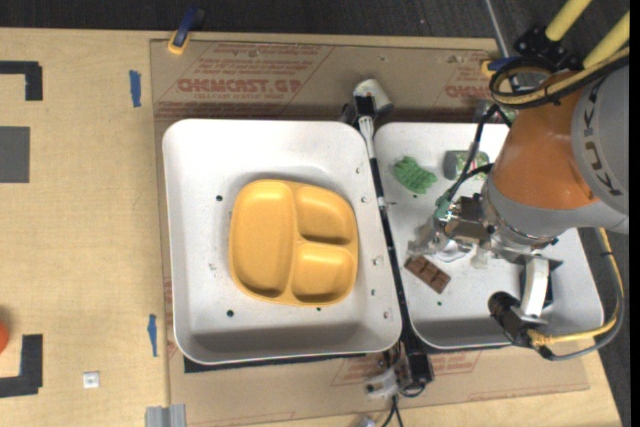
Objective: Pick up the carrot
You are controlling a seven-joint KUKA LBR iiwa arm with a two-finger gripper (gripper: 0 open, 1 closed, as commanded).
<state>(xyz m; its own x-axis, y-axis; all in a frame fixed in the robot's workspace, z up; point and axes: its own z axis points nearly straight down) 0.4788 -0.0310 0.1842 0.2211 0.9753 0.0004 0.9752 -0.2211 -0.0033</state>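
My gripper [452, 237] is low inside the right bin [570, 310], over its left-middle part. The grey wrist and orange band [535, 165] cover it from above, so its state is hidden. A brown ridged block [427, 273] lies just below and left of the gripper, close to it. A green leafy piece [413, 175] rests further up in the same bin, apart from the gripper. A small grey-green item [460, 160] lies near the bin's top edge. The arm hides the bin's middle and right.
The left bin [190, 215] holds a yellow three-part plate [293, 240]. A black divider bar [380, 215] runs between the bins. Cables [520, 80] and yellow tubes hang at the top right. A small red-orange thing [3, 337] sits at the bench's far left edge.
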